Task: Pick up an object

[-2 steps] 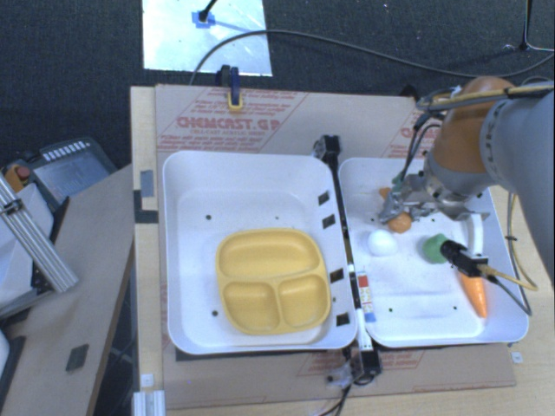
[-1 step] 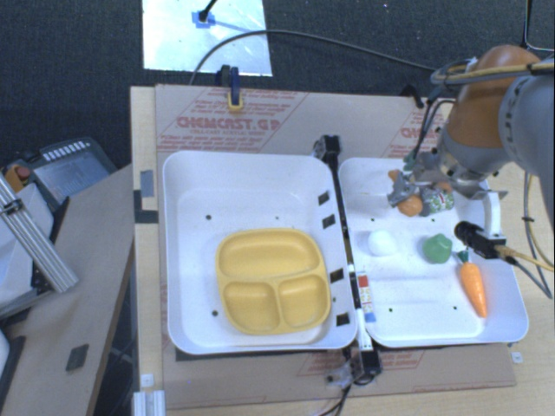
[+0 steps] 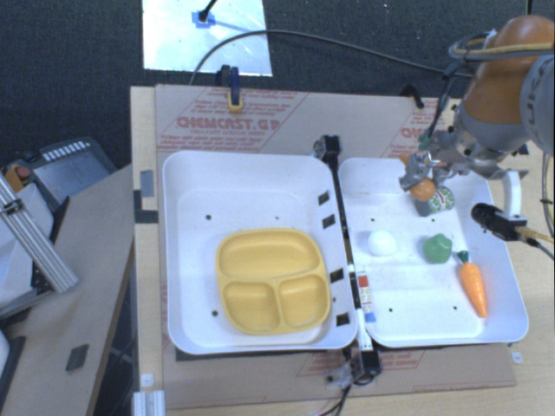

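The right bin (image 3: 507,319) holds several small items: a white egg-shaped object (image 3: 381,243), a green lump (image 3: 437,248), an orange carrot (image 3: 473,289) with a green tip, a small orange object (image 3: 422,191) and a speckled green-white ball (image 3: 442,200) touching it. My gripper (image 3: 418,173) hangs over the far part of this bin, directly above the small orange object and very close to it. Whether it touches that object cannot be made out.
A yellow three-compartment plate (image 3: 273,280) lies in the left bin (image 3: 186,232). A black divider strip (image 3: 340,232) runs between the bins. A black cylinder (image 3: 492,219) on the arm juts over the right bin's far right side, near the carrot.
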Tool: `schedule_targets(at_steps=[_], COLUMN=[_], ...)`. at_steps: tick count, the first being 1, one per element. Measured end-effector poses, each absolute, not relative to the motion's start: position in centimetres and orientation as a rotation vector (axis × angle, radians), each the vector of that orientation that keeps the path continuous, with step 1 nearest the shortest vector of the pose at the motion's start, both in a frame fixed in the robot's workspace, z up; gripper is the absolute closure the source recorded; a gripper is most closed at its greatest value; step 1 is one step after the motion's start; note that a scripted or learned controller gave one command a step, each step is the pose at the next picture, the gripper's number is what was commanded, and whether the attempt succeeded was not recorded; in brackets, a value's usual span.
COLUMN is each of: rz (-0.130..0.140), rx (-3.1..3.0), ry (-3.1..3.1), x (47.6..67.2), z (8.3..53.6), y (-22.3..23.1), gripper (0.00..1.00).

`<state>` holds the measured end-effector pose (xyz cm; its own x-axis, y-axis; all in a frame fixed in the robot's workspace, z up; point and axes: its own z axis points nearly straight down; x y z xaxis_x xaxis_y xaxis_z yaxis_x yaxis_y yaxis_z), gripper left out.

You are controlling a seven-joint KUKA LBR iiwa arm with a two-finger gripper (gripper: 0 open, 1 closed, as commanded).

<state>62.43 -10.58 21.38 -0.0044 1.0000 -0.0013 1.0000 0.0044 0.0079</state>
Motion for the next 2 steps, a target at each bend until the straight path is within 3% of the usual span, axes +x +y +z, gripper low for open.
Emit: schedule_targets(at_steps=[1,2], rz=[0.004,0.002], rx=[2.211,2.213], ry=[2.233,2.233], x=[61.1,58.3], z=[21.7,22.4], y=[-4.5,0.4], gripper=[1.00,1.00])
